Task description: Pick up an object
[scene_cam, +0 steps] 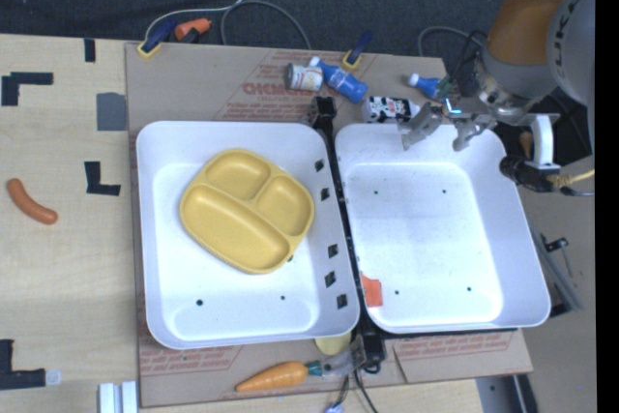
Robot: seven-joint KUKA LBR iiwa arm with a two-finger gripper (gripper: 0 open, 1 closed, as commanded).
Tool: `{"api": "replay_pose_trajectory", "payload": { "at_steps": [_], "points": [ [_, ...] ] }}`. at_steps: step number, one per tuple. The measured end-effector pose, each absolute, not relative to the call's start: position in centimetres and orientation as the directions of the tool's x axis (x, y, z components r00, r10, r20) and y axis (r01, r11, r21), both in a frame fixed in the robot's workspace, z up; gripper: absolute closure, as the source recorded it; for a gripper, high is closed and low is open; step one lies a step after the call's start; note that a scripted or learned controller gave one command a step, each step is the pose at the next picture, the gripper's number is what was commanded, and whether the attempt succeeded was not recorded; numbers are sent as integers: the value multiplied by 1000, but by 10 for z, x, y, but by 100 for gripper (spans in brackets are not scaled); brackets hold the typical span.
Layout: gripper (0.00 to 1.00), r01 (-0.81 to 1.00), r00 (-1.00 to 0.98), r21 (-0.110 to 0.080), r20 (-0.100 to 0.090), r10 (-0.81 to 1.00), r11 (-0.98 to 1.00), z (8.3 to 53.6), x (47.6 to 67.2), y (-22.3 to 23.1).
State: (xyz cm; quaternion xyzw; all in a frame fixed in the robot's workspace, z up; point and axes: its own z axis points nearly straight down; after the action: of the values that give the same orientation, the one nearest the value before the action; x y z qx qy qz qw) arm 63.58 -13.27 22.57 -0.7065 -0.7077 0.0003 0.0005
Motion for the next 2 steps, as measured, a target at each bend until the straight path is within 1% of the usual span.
{"api": "replay_pose_trajectory", "payload": {
  "at_steps": [1,2],
  "points": [
    [0,1000,-2,-7,0,1000,2,83,624,-107],
    [0,1000,-3,0,-1,1000,3,85,658,-93]
  ]
}}
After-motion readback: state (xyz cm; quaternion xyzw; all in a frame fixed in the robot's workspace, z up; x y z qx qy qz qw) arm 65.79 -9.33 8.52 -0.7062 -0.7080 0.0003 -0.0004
